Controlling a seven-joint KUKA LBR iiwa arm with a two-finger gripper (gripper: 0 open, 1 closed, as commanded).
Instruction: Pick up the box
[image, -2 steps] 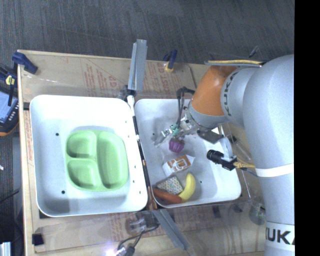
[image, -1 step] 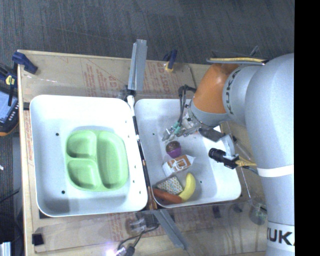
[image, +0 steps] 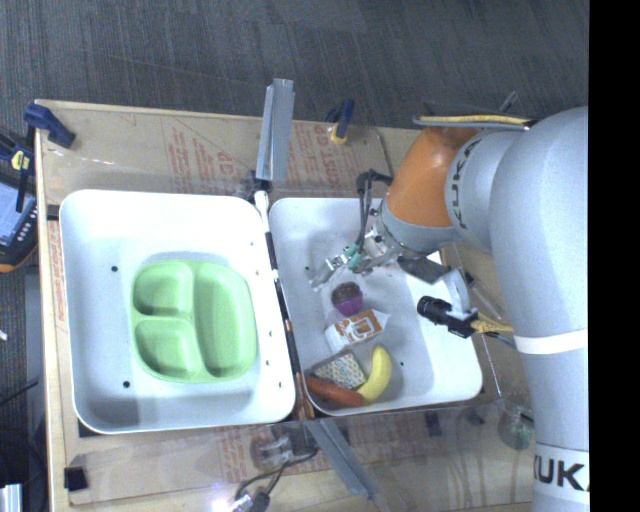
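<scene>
The box (image: 357, 327) is small, orange and white, and lies flat in the middle of the right bin (image: 455, 375). My gripper (image: 343, 262) hangs over the back part of that bin, up-view from the box and apart from it. A dark purple round item (image: 347, 296) sits between the gripper and the box. Nothing shows held in the gripper.
A yellow banana (image: 379, 372), a patterned packet (image: 342, 369) and a red item (image: 335, 393) crowd the right bin's front, just below the box. The left bin (image: 90, 225) holds a green divided tray (image: 194, 320). The grey arm (image: 530, 230) covers the right bin's right side.
</scene>
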